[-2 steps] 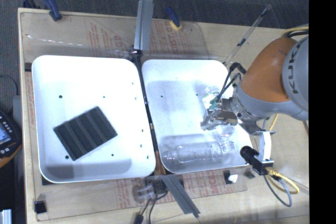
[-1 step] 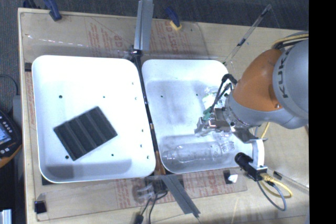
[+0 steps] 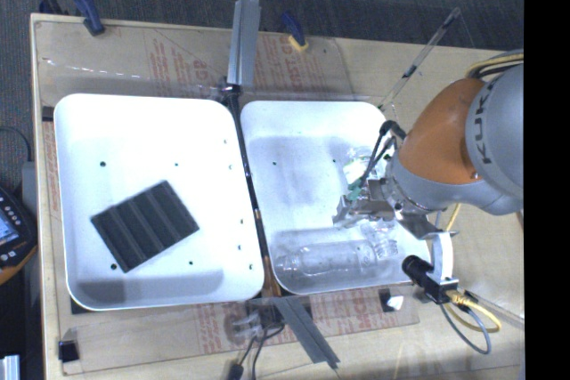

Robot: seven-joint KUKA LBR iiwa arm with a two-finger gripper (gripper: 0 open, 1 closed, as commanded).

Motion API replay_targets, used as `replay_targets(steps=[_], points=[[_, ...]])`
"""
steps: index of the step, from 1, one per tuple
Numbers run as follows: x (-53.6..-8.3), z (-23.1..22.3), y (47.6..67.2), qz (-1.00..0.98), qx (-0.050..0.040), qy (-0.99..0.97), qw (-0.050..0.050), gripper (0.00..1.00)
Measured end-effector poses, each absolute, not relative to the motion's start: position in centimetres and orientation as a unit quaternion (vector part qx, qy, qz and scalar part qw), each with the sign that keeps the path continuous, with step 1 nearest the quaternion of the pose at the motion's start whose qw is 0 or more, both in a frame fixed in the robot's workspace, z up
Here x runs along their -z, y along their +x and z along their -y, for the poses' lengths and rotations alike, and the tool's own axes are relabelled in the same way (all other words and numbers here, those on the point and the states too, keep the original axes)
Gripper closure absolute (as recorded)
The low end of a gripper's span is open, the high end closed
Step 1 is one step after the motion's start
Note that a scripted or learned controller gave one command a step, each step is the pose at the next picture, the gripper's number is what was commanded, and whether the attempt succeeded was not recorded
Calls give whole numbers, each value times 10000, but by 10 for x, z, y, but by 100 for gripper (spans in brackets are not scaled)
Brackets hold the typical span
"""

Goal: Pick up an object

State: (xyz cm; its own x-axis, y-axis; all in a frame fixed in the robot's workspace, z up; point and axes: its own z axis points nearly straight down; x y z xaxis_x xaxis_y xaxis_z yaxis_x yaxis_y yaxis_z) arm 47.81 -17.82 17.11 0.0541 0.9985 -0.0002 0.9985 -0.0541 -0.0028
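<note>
A clear plastic bottle (image 3: 329, 261) lies on its side along the front wall of the right bin (image 3: 294, 147). My gripper (image 3: 363, 207) is down in this bin at its right side, just above the bottle's right end. A small clear item with a green bit (image 3: 356, 173) sits right behind the gripper, partly hidden by it. A flat black ribbed slab (image 3: 145, 224) lies at a slant in the left bin (image 3: 134, 129), far from the gripper.
The arm's grey and orange body (image 3: 454, 151) hangs over the right bin's right rim. A metal divider bar (image 3: 243, 40) stands behind the seam between the bins. Blue clamps (image 3: 87, 12) hold the bench's back edge.
</note>
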Motion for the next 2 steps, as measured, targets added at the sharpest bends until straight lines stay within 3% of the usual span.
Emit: replay_targets(steps=[1, 2], points=[[-171, 178, 478, 6878, -11, -7259, 7, 0], [-186, 205, 545, 6637, -5, -7480, 12, 0]])
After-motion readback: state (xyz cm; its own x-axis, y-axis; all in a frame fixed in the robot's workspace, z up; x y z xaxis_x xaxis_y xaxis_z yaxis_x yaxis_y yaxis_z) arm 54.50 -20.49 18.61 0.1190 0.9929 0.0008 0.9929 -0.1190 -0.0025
